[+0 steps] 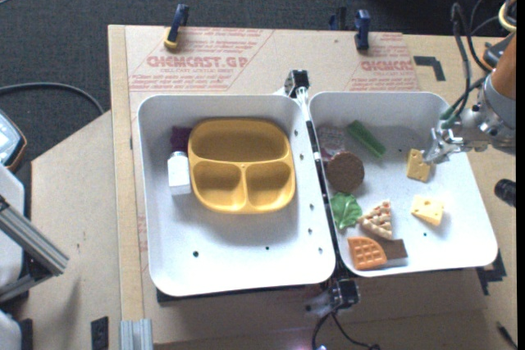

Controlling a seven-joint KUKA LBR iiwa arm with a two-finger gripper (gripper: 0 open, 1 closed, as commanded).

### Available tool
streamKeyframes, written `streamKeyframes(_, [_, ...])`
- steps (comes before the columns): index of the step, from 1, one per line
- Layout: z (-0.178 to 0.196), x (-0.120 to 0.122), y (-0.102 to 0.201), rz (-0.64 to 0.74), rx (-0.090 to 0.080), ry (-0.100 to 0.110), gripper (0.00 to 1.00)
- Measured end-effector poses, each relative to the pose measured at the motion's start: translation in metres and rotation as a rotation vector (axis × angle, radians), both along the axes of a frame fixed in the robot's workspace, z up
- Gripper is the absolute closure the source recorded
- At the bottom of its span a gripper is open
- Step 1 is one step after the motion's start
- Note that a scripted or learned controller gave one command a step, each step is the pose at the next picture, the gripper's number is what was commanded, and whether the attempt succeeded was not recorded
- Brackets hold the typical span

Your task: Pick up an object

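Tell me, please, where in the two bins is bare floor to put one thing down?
Left bin: bare floor in front of the yellow tray, toward the near wall. Right bin: a bare patch between the green stick and the cheese wedge. It is crowded near the divider, around the brown patty, lettuce and waffle.

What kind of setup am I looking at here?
Probably a lab pick-and-place test bench: two white bins clamped to a board, toy food like a cheese wedge, and the claw reaching in.
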State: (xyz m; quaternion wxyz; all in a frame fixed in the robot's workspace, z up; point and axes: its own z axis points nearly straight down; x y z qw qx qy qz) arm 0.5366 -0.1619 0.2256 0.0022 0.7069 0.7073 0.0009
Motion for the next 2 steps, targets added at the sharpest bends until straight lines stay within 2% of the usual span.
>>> streamKeyframes(1, [-0.009, -0.023, 0.046, 0.003, 0.004, 0.008, 1.0])
streamKeyframes(2, [0.006, -0.037, 0.094, 0.005, 0.005, 0.006, 1.0])
